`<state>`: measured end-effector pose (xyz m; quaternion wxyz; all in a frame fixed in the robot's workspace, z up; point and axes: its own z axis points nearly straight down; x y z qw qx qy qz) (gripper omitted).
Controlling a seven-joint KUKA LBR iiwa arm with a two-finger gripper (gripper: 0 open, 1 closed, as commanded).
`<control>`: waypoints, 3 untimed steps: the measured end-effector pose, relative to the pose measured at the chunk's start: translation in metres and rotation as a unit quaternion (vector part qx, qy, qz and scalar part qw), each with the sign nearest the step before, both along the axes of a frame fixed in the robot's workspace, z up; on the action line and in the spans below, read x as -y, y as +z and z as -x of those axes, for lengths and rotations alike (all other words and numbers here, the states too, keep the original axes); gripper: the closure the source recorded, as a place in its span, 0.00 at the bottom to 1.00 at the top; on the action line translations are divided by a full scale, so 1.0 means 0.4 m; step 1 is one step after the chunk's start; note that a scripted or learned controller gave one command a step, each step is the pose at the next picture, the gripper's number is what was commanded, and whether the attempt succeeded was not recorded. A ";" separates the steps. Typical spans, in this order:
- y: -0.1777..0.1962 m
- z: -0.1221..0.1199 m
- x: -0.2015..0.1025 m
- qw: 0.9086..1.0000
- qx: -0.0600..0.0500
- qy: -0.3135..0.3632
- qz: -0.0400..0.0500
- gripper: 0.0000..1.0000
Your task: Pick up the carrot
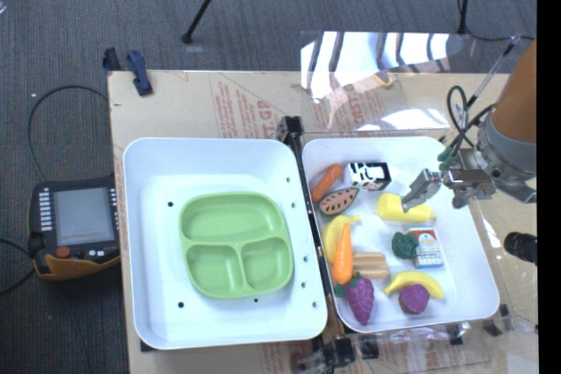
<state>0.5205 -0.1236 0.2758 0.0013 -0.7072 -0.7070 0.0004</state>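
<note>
The carrot point(343, 252) lies in the right bin point(480, 276), at its lower left, upright in the frame, between a banana point(332, 229) and a small wooden block point(371, 264). The gripper point(423, 186) hangs at the right middle, above a yellow piece point(395, 207); its fingers are spread and pinch nothing. Red writing on the cardboard point(228, 105) is too blurred to read. A green tray point(235, 243) sits in the left bin point(149, 276).

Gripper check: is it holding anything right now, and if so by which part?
Nothing is held. The gripper hangs over the right bin just above the yellow toy, and the carrot lies untouched beside a banana.
</note>
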 end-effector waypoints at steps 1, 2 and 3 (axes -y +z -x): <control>-0.325 -0.027 -0.078 1.000 -0.009 -0.016 -0.002 0.00; -0.479 -0.031 -0.096 0.999 -0.004 -0.046 0.000 0.00; -0.459 0.105 -0.090 1.000 -0.001 -0.023 0.000 0.00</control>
